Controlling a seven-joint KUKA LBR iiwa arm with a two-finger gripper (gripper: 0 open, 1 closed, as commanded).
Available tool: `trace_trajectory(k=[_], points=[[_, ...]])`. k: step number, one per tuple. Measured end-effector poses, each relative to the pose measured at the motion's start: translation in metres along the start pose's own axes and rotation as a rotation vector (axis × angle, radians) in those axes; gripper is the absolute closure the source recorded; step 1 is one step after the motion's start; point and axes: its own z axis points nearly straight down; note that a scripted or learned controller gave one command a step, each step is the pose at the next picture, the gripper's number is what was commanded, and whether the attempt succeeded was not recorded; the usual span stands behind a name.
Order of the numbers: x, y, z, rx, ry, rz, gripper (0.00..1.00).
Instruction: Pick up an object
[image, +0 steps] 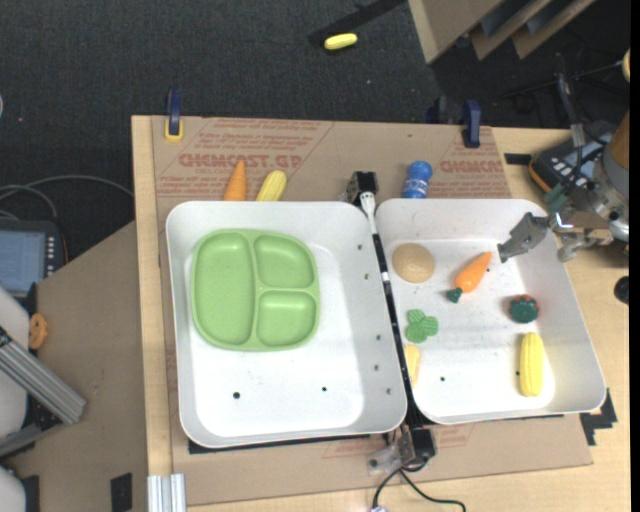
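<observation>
Camera view showed my gripper (524, 238) at the right bin's (560, 400) far right corner, fingers parted, holding nothing. Carrot (473, 271) lay just beside it on the bin floor. Pick not yet done.

Green divided tray (255, 290) in the left bin (290, 400); blue bottle (417, 180) behind

Brown cardboard-topped bench (300, 150) w/ red print sits on dark grey carpet floor (150, 50). Small yellow oblong item (341, 41) on carpet beyond bench; pale wooden furniture (500, 25) far-right of it.
</observation>
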Motion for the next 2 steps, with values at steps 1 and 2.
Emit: trace_trajectory(k=[1,2], points=[[-0.003,0.071,0.15,0.006,0.002,-0.003,0.0],[-0.006,0.055,0.188,0.007,0.002,0.001,0.0]])
